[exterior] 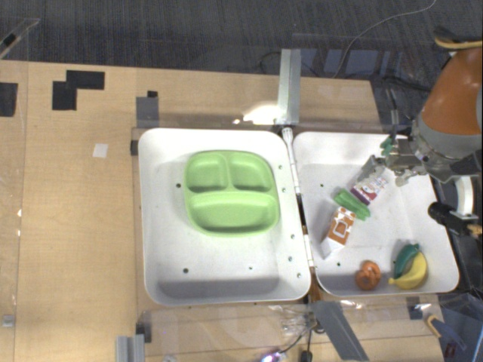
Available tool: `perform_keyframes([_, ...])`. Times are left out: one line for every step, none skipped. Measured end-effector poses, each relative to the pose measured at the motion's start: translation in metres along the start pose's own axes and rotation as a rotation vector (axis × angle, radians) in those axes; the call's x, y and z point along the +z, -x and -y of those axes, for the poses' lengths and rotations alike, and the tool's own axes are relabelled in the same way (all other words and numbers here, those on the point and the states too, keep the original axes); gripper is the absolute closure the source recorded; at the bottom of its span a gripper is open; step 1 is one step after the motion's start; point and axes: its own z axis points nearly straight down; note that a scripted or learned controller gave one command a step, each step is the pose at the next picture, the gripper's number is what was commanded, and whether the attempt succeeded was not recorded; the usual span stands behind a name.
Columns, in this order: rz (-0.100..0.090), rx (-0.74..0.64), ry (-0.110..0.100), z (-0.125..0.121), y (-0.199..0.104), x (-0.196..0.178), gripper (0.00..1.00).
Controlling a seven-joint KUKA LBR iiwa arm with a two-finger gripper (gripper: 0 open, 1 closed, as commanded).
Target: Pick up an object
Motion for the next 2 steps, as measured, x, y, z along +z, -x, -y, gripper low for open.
perform_keyframes([0.000,0.036,0.009,0.039,-0.043,0.100,0.00])
perform_keyframes([-0.002,0.034,0.016,0.036,-0.045,0.088,1.00])
